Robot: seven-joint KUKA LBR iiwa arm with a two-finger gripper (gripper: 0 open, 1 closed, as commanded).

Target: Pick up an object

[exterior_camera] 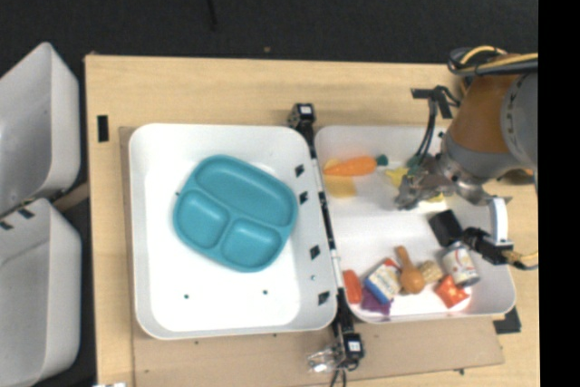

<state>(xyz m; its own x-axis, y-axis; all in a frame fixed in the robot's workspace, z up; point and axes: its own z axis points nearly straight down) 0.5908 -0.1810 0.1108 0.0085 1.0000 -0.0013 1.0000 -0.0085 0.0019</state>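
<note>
My gripper (410, 195) hangs low over the upper middle of the right bin (362, 222), with the grey and orange arm coming in from the right. Just left of it lie an orange toy carrot (349, 166) with a green tip and a pale yellow block (340, 186). A small yellow piece (396, 176) sits right beside the gripper, and whether they touch is unclear. Along the bin's front edge lie a red and white box (382, 279), a brown wooden piece (410, 272), a small can (460, 266) and a red packet (450, 292).
The left bin (154, 285) holds a blue divided plate (236, 211) in its middle. An orange item (352, 287) and a purple item (376, 308) lie at the right bin's front left corner. Black clips line the wall between the bins.
</note>
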